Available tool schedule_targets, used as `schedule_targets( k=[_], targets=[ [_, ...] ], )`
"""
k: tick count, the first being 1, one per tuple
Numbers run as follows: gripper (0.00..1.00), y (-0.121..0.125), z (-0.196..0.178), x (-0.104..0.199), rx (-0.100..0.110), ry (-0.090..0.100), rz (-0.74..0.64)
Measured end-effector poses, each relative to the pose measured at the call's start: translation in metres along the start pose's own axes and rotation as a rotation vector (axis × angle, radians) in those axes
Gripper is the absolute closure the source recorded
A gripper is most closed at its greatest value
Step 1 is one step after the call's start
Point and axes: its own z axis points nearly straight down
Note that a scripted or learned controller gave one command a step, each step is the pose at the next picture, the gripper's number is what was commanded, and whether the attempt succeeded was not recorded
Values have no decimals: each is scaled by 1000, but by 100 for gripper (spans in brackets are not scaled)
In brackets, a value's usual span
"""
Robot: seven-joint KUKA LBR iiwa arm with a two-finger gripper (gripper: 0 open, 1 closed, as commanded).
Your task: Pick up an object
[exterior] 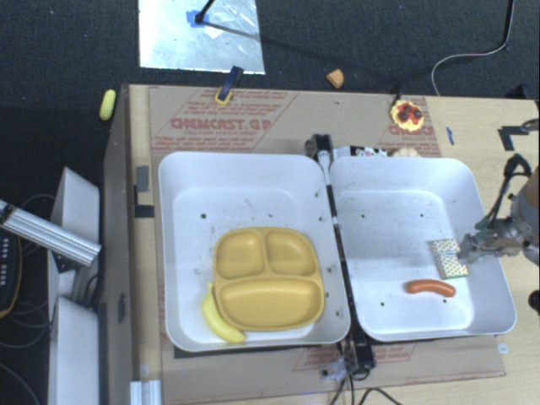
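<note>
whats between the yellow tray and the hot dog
In the camera view, bare white bin floor and the dark divider between the bins separate the yellow tray from the hot dog.

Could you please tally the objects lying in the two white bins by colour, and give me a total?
Yellow: 2, the divided plate and the banana, both in the left bin.
Orange-red: 1, the sausage in the right bin.
Pale patterned: 1, the small flat packet in the right bin, by the gripper.
Total: 4

"chemcast gp" is printed in red on the brown sheet (pixel 253 116) under the bins.
</note>
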Motion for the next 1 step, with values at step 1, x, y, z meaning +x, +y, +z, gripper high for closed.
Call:
schedule_targets(
  k=[1],
  targets=[
    [100,46,1,1,1,1,-1]
  ],
)
